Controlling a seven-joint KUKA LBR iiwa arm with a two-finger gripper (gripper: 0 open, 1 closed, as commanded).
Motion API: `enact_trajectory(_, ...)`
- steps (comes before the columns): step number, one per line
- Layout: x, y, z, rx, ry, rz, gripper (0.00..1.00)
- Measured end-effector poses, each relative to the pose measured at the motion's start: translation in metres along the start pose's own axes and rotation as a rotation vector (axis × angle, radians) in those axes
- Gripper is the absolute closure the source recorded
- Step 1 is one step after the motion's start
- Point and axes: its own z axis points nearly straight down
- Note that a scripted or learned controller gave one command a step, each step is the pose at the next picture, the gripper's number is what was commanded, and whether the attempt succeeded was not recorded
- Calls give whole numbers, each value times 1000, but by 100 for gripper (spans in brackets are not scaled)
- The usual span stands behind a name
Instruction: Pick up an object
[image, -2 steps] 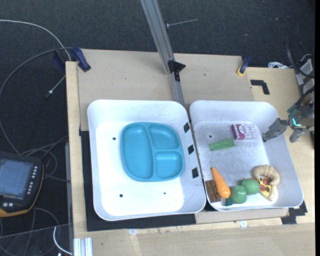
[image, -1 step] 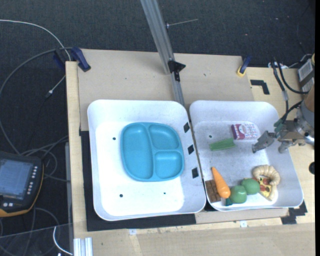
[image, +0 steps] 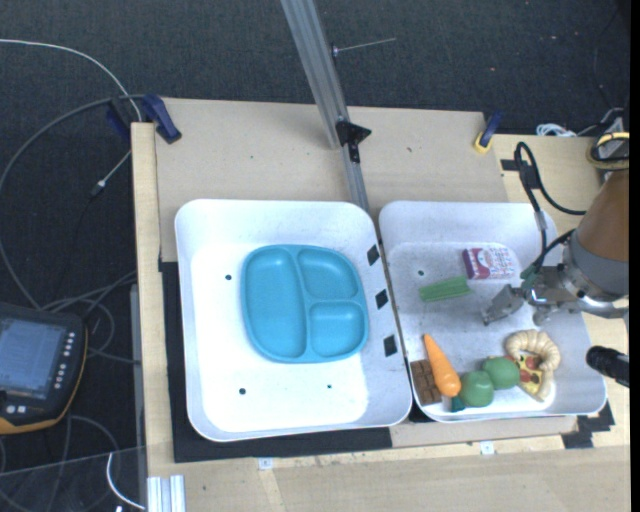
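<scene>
The right bin (image: 400, 235) holds several toy foods. A purple and white carton (image: 488, 263) lies near its back, with a green pod (image: 443, 290) just left of it. Along the front lie an orange carrot (image: 440, 365), a brown chocolate bar (image: 424, 381), two green pieces (image: 488, 382) and a tan pretzel-like ring (image: 531, 357). My gripper (image: 519, 313) hangs over the bin floor between the carton and the ring. Its fingers (image: 497, 311) are spread open with nothing between them.
The left bin (image: 200, 300) bears a blue divided plate (image: 303, 302). A metal post (image: 318, 60) slants up from the bench's back. The grey arm with its orange band (image: 605, 235) enters from the right, over the right bin's edge. Cables lie around the bench.
</scene>
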Motion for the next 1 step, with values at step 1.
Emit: enact_trajectory(1, 1, 0, 50, -4, -1, 0, 0)
